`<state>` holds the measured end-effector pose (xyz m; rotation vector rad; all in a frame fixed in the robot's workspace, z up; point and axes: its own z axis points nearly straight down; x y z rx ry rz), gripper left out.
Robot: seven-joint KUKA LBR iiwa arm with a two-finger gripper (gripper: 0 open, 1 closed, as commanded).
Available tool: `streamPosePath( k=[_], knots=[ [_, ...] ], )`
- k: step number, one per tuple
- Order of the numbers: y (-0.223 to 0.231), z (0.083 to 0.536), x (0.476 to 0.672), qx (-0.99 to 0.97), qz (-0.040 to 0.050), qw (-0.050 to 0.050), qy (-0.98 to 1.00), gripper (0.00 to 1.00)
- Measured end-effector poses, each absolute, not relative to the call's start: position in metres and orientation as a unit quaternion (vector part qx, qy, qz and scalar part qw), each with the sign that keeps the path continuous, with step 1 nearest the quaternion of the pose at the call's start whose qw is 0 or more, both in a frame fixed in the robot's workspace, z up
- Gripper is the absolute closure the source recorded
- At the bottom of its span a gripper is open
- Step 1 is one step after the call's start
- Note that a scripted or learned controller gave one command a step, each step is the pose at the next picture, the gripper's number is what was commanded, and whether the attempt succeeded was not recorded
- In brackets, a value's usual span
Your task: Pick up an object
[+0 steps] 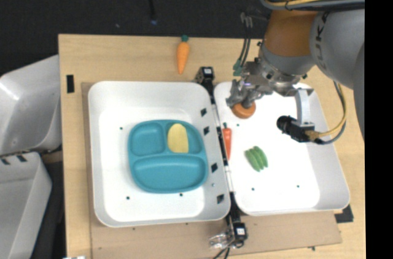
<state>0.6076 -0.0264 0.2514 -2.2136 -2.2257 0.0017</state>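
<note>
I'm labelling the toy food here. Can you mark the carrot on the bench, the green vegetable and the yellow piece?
carrot [182,56], camera view, orange body.
green vegetable [257,158], camera view, its middle.
yellow piece [178,139], camera view, its centre.

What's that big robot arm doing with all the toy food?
The grey and orange robot arm reaches in over the right bin, trying to pick something up. Its gripper sits low, right at a small orange object near the bin's top left corner. A green toy vegetable and a small carrot lie in the same bin. The left bin holds a blue divided plate with a yellow toy in one compartment. Another carrot lies on the bench behind the bins.
</note>
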Motion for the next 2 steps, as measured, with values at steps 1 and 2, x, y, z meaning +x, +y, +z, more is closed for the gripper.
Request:
streamPosePath(
  k=[1, 2],
  knots=[
    [0.013, 0.256, 0.582, -0.705, -0.0002, 0.001, -0.709, 1.0],
    [0.052, 0.246, 0.565, -0.705, 0.001, 0.001, -0.709, 1.0]
  ],
)
